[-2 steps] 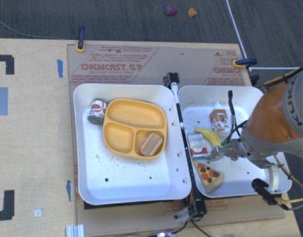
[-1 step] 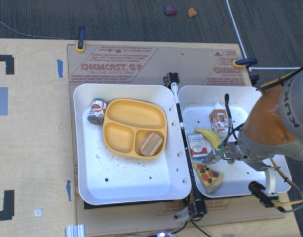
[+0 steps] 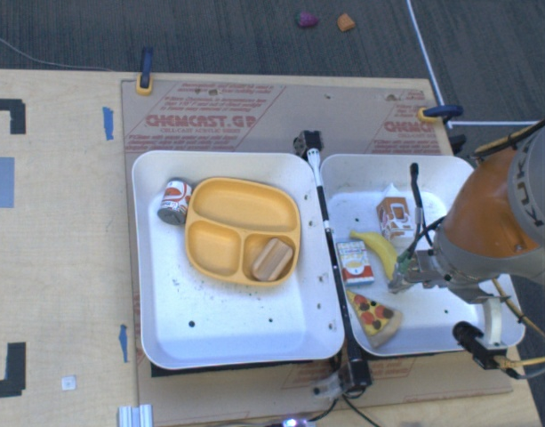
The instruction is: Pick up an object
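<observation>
The right bin (image 3: 450, 327) holds a banana (image 3: 377, 248), a small red-and-white carton (image 3: 355, 263), a pizza slice (image 3: 375, 317) and a white-and-orange milk carton (image 3: 394, 217). My gripper (image 3: 402, 277) hangs low in this bin, right of the banana's lower end and above the pizza slice. Nothing shows between its fingers. The arm's orange band (image 3: 490, 212) covers the bin's right side.
The left bin (image 3: 165, 318) bears a yellow compartment tray (image 3: 214, 205) with a bread roll (image 3: 272, 259) in its lower right section. A red-and-white can (image 3: 173, 201) lies beside the tray's left edge. Black clamps sit along the ridge between the bins.
</observation>
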`<state>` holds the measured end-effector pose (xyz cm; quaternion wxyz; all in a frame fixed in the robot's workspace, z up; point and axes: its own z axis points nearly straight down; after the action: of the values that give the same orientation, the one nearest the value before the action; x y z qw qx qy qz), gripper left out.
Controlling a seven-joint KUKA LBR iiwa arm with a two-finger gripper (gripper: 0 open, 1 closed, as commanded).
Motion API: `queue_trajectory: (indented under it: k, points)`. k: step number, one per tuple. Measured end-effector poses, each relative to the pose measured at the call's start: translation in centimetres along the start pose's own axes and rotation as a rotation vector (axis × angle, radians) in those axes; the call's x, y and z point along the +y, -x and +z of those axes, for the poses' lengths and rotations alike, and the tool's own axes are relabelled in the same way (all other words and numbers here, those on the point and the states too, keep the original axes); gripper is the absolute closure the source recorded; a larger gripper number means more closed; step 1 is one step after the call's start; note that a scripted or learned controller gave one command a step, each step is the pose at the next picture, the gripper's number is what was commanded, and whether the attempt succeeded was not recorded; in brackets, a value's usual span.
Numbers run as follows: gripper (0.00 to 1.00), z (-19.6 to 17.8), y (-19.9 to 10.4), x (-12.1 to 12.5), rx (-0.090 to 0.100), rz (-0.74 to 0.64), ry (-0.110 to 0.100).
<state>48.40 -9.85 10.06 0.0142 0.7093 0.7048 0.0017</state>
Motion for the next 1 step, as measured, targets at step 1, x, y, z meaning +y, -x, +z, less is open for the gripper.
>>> queue_trajectory:
  k: [1]
  points:
    - [1.0,-8.56,-12.5,4.17,0.019,-0.009,-0.022]
